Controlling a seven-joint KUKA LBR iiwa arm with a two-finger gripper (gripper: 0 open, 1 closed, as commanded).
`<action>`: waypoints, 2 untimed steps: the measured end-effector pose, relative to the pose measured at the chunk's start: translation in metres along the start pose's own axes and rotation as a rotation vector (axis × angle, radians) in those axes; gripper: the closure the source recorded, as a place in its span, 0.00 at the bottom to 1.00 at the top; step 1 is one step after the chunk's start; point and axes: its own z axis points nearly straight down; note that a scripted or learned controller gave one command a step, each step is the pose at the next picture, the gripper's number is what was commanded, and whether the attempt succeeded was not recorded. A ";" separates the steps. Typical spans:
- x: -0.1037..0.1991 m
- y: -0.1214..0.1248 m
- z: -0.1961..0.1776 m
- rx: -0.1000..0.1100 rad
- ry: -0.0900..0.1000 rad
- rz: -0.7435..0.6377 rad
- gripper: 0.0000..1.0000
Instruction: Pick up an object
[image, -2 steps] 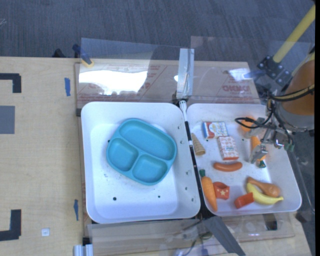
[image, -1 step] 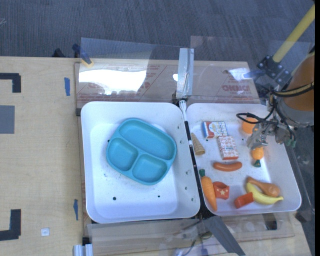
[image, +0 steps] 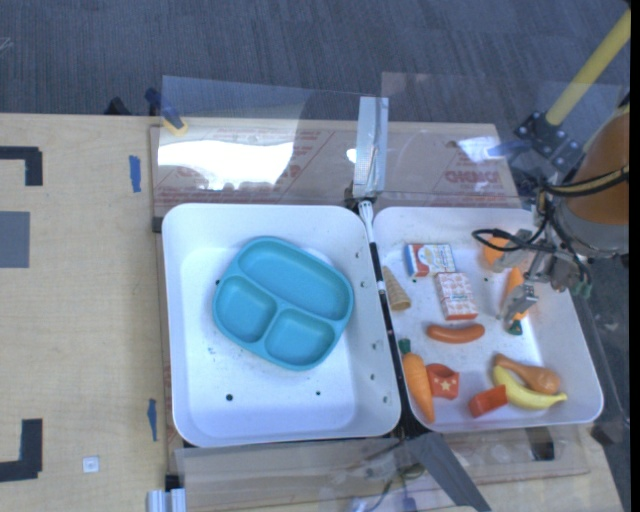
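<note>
I see the gripper (image: 517, 305) low over the right bin (image: 590, 375), grip unreadable, nearest an orange piece (image: 513, 280); crowded toys risk a glancing miss.

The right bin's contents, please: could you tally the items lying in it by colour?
Orange: 3, namely the carrot, the sausage and a small piece beside the end effector.
Red: 2, the block and the pepper.
Yellow: 1, the banana.
Brown or tan: 2, the pear and the cone.
Printed boxes: 2.
Total: 10
</note>
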 end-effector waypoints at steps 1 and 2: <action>0.007 -0.003 0.012 -0.001 0.004 0.080 0.00; 0.015 0.002 0.012 0.000 0.004 0.227 0.00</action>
